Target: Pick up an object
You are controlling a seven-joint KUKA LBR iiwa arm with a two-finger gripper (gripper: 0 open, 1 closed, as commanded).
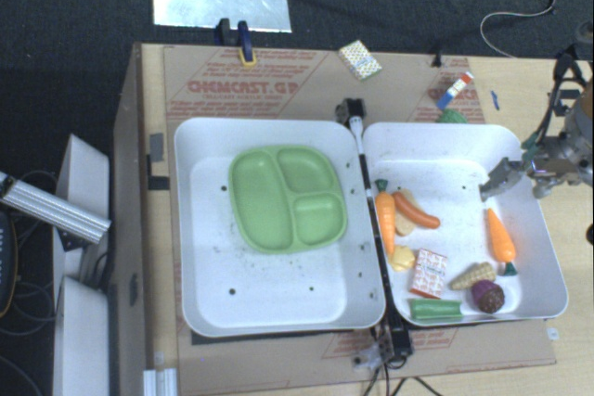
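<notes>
The right bin (pixel 445 148) holds several toy foods. An orange carrot (pixel 501 236) lies near its right wall. A second carrot (pixel 384 216) lies along its left wall, with a sausage (pixel 415 209) beside it. Toward the front are a red-and-white box (pixel 429 274), a corn cob (pixel 471 274), a purple vegetable (pixel 488 296) and a green piece (pixel 434 310). My gripper (pixel 516 184) hangs over the bin's right rear part, just behind the right-hand carrot. It is open and nothing sits between its fingers.
The left bin (pixel 204 274) bears a green divided plate (pixel 286 199). A small patterned box (pixel 360 59) and a red-and-blue item (pixel 453 91) lie on the cardboard behind the bins. A clamp (pixel 353 113) sits at the bins' shared rear edge.
</notes>
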